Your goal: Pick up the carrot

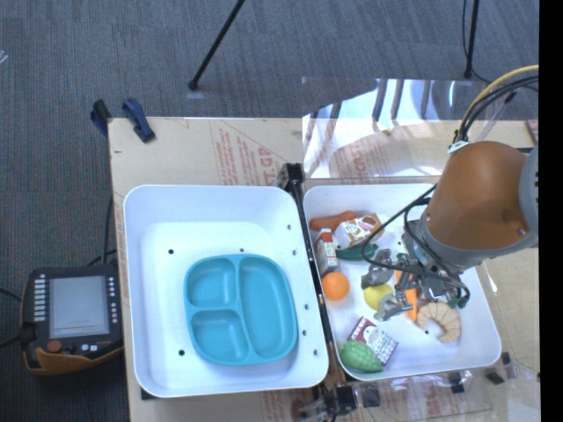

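Note:
The carrot is a small orange piece in the right bin, mostly covered by the gripper. Just left of it lies a yellow lemon, and to its lower right a tan croissant-like piece. My gripper hangs low in the bin under the orange wrist band. It looks open, one grey finger left of the carrot and the other on its right. The carrot rests in the gap between them; whether the fingers touch it is unclear.
An orange ball, a small bottle, a snack packet, a reddish sausage, a red-white carton and a green item crowd the right bin's left half. The left bin holds a blue divided tray.

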